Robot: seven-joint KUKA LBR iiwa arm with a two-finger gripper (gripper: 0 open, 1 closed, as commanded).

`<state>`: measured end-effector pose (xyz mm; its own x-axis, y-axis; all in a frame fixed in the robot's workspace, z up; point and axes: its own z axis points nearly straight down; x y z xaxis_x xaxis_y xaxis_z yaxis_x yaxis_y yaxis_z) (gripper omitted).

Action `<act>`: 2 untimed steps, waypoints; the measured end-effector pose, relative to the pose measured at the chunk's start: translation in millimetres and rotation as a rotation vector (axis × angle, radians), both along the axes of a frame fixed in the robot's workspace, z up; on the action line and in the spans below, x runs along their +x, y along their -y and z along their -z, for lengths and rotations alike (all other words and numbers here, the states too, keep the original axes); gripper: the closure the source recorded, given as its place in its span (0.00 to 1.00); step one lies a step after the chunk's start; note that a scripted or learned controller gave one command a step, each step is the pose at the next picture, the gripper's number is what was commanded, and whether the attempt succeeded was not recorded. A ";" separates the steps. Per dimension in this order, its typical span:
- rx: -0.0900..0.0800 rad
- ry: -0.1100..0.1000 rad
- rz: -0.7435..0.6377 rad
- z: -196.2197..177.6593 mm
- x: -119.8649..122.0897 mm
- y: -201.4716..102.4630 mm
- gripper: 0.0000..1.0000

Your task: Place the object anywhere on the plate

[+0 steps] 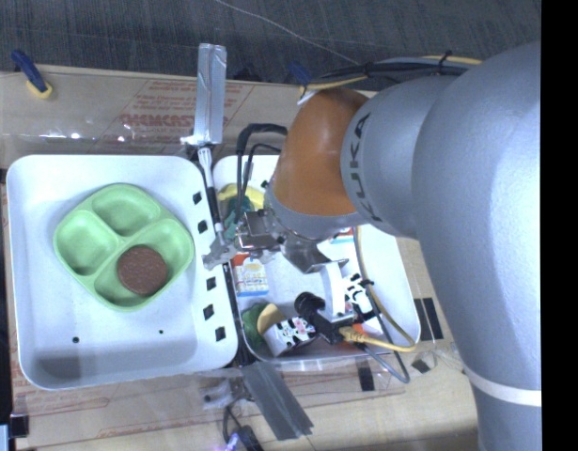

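Note:
A green plate (101, 228) with three compartments lies in the left bin (44, 346). A round brown disc (142, 269) rests in the plate's lower right compartment. My gripper (228, 241) hangs below the orange-banded wrist, over the wall between the two bins and at the right bin's left edge. It is right of the plate and apart from it. The wrist hides what lies under it, and I see nothing held.
The right bin (408, 322) holds a yellow item (232, 195) at its top left, a small printed carton (252, 277), a green and yellow piece (260, 318) and a black-and-white toy (293, 331). The arm covers much of this bin.

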<state>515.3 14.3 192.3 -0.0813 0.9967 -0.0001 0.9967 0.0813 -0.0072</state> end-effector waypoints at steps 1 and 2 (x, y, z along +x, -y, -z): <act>-0.001 0.001 0.173 1.7 -39.6 77.7 0.00; 0.000 0.002 0.172 1.8 -39.4 76.8 0.00</act>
<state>475.9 -62.5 190.5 0.0901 0.9959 0.0002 0.9959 -0.0901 -0.0055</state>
